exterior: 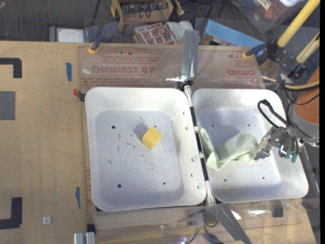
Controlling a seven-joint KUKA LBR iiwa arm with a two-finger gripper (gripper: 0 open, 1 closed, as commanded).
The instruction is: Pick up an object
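In the camera view, take the right bin (294,187) as the landmark. The gripper (265,150) sits low inside it, toward its right half, with the grey wrist and cabling trailing off over the bin's right rim. Directly on the gripper's left, and touching or very nearly touching its tip, lies a pale green cloth (229,151), crumpled on the bin floor. The cloth's long axis runs roughly left to right across the bin, from a thin tail against the bin's left wall, up through a bunched fold that reaches the tip. Whether the pincer is released or clenched I cannot tell; the tip is small and blurred against the fabric, and nothing shows cloth caught in it, so I would not call this a grasp. The relation the coming move turns on is that the cloth's near end lies right at the tip, on its left side, lengthwise in line with the reach. By my judgement a short descent or closing there would catch the raised fold, while any drift rightward would meet only bare bin floor. The other candidate, a small yellow block (152,137), rests near the middle of the left bin (101,187), well apart from the right bin's contents and across the shared rims, so it is much the farther target.
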